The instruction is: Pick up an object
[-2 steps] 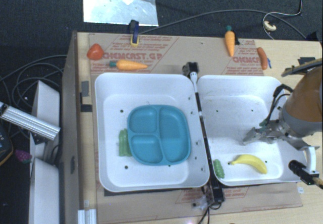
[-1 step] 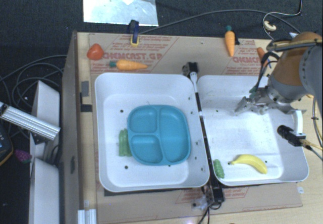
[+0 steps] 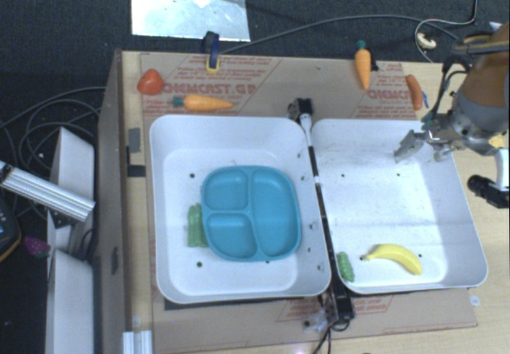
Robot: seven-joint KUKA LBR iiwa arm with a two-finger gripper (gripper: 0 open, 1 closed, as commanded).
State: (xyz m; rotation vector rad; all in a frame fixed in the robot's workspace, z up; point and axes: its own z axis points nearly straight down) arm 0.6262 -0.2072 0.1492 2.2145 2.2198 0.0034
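A yellow banana [image 3: 392, 257] lies near the front of the right bin [image 3: 382, 201]. A small green vegetable [image 3: 345, 266] rests in that bin's front left corner. In the left bin [image 3: 231, 137] sits a blue divided plate [image 3: 250, 212], with a green piece [image 3: 194, 226] along its left side. My gripper [image 3: 420, 151] hangs over the back right of the right bin, well behind the banana. Its fingers are spread open and hold nothing.
On the cardboard behind the bins lie a carrot [image 3: 362, 67], a second carrot [image 3: 205, 103], a red tomato [image 3: 150, 82] and an orange piece [image 3: 413, 92]. A clamp [image 3: 303, 111] sits where the bins meet. Cables trail at the left.
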